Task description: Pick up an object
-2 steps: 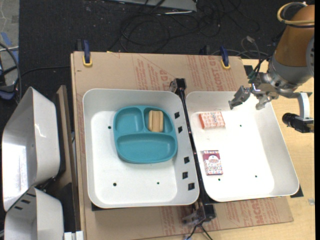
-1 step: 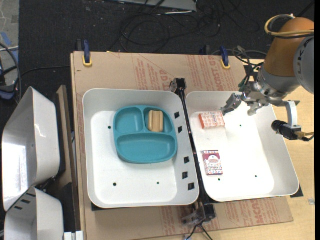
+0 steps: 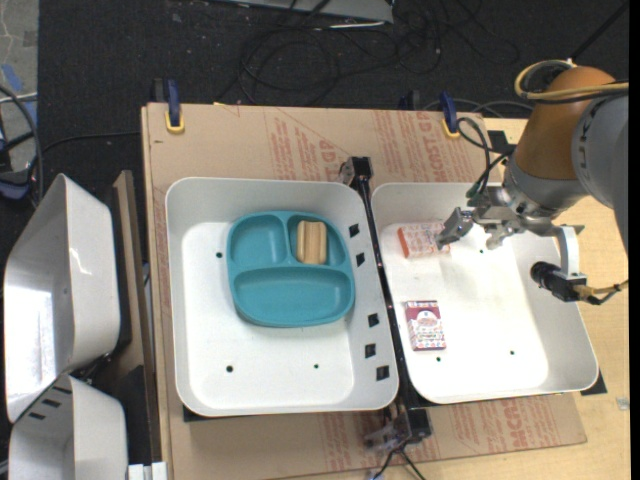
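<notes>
Red-white packet [image 3: 420,239] beside end effector [image 3: 470,226], pink card box [image 3: 426,325] nearby

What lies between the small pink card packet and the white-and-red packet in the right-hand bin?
Bare white bin floor separates the pink card packet from the white-and-red packet, in the camera view.

In the right bin [image 3: 560,358] lie two flat packets: a red-and-white one [image 3: 418,240] near the far left corner, and a pink-and-white one [image 3: 426,325] nearer the front. In the left bin [image 3: 195,298], a tan block [image 3: 312,242] rests in a teal divided plate's [image 3: 285,293] far right compartment.
</notes>
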### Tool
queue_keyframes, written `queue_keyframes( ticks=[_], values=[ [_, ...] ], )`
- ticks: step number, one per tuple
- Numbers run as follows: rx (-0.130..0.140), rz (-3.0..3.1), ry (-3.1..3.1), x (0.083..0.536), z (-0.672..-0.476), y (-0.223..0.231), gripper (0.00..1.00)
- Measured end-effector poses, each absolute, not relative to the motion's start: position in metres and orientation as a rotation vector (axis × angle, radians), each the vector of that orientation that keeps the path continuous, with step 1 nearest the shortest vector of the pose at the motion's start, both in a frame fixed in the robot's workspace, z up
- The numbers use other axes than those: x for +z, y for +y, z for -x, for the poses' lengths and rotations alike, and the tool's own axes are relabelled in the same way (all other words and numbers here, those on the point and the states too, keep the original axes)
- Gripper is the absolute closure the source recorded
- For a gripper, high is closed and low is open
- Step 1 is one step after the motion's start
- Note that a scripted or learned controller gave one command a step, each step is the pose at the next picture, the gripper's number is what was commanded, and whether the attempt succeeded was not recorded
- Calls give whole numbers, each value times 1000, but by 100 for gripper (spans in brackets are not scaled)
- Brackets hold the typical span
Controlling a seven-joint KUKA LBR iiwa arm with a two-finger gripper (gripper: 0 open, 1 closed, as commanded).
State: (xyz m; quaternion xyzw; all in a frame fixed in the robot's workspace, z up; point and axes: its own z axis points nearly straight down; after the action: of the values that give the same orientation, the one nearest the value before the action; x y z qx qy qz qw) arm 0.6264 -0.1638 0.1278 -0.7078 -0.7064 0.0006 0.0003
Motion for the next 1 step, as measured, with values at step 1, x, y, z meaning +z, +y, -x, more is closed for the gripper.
queue_keyframes(
  ticks=[1],
  values=[
    [-1, 2225, -2221, 140, -627, -164, 100]
  ],
)
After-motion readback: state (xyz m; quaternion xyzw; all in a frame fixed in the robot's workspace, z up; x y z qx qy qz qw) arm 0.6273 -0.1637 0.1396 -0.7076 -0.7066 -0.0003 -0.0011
